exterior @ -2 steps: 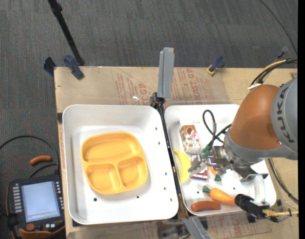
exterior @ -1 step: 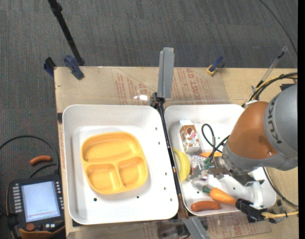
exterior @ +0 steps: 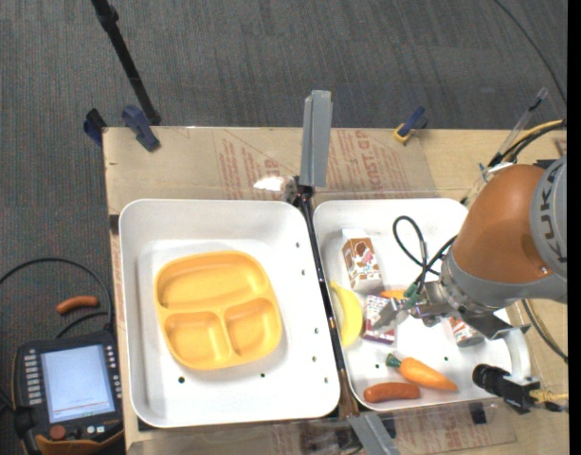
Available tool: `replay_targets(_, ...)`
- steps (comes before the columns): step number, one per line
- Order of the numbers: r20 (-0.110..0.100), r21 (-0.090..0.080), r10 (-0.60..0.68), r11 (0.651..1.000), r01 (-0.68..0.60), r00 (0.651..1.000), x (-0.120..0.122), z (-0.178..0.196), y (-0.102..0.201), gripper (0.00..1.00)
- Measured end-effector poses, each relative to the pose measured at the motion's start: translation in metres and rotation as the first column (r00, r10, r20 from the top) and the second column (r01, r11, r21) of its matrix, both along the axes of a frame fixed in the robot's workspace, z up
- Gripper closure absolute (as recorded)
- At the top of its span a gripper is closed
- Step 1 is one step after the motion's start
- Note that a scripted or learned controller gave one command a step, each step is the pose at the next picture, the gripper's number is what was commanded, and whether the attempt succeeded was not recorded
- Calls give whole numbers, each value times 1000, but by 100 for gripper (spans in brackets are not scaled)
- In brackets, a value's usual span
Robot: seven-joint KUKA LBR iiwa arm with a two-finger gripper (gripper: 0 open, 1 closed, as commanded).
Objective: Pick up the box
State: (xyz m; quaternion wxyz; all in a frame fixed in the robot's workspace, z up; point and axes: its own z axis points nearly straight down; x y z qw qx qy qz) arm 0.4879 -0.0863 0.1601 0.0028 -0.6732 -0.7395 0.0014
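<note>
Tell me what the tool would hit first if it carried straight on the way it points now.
Most likely the small purple packet: the tool points left and down at it, beside the banana. Depth is unclear from this overhead slant, so contact cannot be confirmed.

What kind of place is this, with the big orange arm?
Probably a robotics lab. A robot arm reaches over two white bins clamped to a bench, toy food lies in one, and a control pendant sits on the carpet.

The bench (exterior: 205, 159) bears two white bins (exterior: 138, 254).
</note>
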Motion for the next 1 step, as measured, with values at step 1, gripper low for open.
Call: replay_targets(1, 2, 1, 196, 981, -196, 981, -2, -22, -36, 0)
